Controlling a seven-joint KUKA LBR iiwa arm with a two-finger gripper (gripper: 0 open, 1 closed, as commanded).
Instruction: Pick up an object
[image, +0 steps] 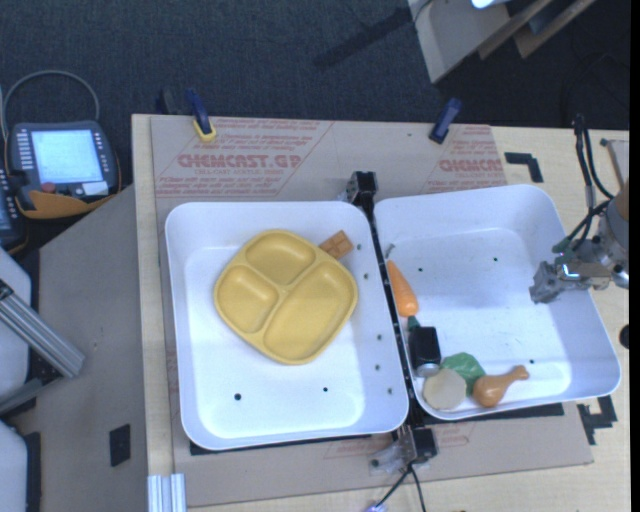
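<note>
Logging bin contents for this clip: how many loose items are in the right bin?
5, all along its left and near edge: carrot, black block, green piece, pale round piece, drumstick. More may hide beneath them.

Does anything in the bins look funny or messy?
A little. The yellow divided plate sits crooked in the left bin, with a brown piece poking out from under its edge. The toy foods huddle along one side of the right bin.

Single fixed camera overhead, slanted down on both bins (190, 330).
</note>
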